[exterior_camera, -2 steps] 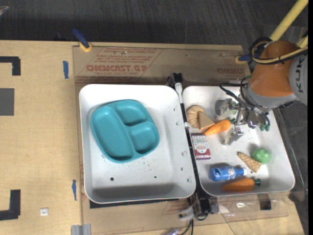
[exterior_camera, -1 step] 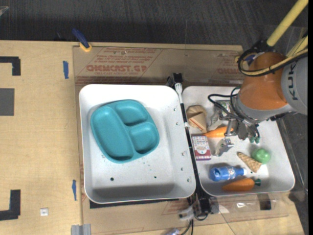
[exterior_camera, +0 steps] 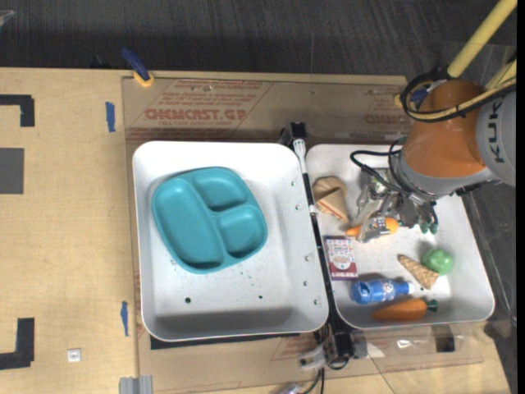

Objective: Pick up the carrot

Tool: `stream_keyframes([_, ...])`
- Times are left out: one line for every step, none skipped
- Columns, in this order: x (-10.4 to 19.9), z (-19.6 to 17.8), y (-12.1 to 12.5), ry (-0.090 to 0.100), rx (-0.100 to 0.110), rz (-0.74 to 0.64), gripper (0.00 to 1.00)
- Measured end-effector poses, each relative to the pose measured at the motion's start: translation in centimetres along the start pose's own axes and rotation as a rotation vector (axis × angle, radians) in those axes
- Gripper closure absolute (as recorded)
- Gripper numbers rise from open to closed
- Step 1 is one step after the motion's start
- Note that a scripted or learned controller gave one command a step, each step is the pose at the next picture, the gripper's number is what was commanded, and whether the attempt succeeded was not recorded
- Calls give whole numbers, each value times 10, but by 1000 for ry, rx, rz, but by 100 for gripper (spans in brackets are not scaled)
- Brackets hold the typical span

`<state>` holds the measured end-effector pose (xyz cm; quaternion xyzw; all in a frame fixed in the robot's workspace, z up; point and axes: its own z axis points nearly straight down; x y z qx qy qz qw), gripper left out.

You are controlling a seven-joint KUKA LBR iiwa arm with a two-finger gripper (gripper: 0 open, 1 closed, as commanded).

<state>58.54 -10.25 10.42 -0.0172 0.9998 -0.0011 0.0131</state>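
Over the right bin (exterior_camera: pixel 480 290), from the camera view: pincer (exterior_camera: pixel 379 218) low among the clutter, finger spread impossible to tell, nothing seen clamped. Carrot (exterior_camera: pixel 402 309) lying flat near the front wall of that bin, just below a blue bottle (exterior_camera: pixel 379 290), well apart from the pincer. Close by: an ice cream cone toy (exterior_camera: pixel 420 271), a green ball (exterior_camera: pixel 441 260), a small card (exterior_camera: pixel 341 255). Left bin (exterior_camera: pixel 156 302) carrying a teal divided plate (exterior_camera: pixel 209 217) of 3 sections. Cardboard tabletop (exterior_camera: pixel 66 220) under both.
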Motion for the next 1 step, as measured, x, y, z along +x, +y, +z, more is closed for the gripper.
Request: stream_keyframes([31,-83,73,19,3,552,100])
